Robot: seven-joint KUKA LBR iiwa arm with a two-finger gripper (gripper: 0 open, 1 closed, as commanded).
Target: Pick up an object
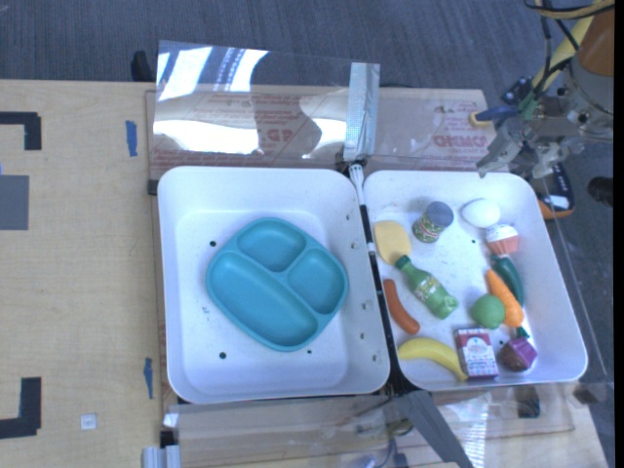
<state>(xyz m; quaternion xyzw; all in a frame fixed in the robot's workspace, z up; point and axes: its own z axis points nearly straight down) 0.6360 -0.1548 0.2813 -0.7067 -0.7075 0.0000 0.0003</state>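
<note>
I see the gripper (pixel 531 149) hovering past the right bin's (pixel 565 291) far right corner, grip unreadable from here, while the banana (pixel 432 356) lies at that bin's near edge beside the small red box (pixel 476 351).

a pale wooden bench (pixel 68 291) with black markings and blue tape; dark grey carpet (pixel 292 18) lies beyond.

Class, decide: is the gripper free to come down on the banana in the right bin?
Probably yes. The banana lies uncovered near the front wall, though the red box touches its end, crowding the gripper.
</note>
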